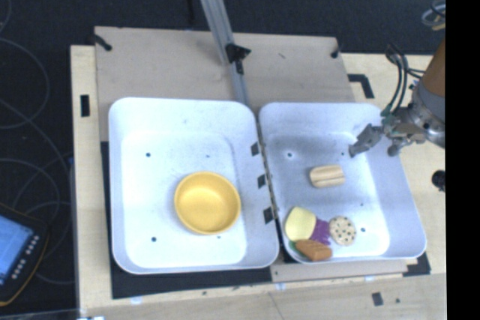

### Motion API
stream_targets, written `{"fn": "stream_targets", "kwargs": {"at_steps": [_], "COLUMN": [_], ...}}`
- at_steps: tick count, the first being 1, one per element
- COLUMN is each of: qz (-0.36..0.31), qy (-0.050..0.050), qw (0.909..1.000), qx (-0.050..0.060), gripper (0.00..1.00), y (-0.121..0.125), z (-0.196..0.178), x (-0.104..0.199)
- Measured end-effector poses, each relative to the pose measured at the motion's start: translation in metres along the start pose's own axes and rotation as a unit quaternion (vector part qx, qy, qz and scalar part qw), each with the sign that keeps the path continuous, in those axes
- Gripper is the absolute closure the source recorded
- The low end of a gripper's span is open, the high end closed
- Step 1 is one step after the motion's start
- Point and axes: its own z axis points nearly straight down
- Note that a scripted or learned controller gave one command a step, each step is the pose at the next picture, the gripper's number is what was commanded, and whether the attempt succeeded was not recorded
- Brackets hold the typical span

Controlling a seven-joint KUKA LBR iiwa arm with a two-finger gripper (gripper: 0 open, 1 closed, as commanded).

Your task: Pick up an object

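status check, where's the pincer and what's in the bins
Pincer over right bin, upper right, holding nothing. Tan cylinder nearest, loose mid-bin. Yellow bowl in left bin. Nothing between pincer and cylinder.

Right bin's (390, 183) floor lies open around the tan roll (327, 176); toys (319, 232) crowd its near-left corner.

You see two white bins (187, 116) that look like smooth moulded plastic with a dull sheen, resting on a pale bench (86, 161) that looks like matt, unfinished wood or board. In the left bin, your yellow bowl (207, 202) looks like smooth, slightly glossy plastic. At the far side, the slanted rail (214, 7) looks like brushed grey metal.
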Motion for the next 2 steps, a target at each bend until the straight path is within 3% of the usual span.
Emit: {"fn": "stream_targets", "kwargs": {"at_steps": [1,2], "qz": [0.000,0.001], "qy": [0.000,-0.001], "qw": [1.0000,1.0000], "qx": [0.000,0.002], "gripper": [0.00,0.00], "y": [0.000,0.009], "z": [0.000,0.049], "x": [0.000,-0.002]}}
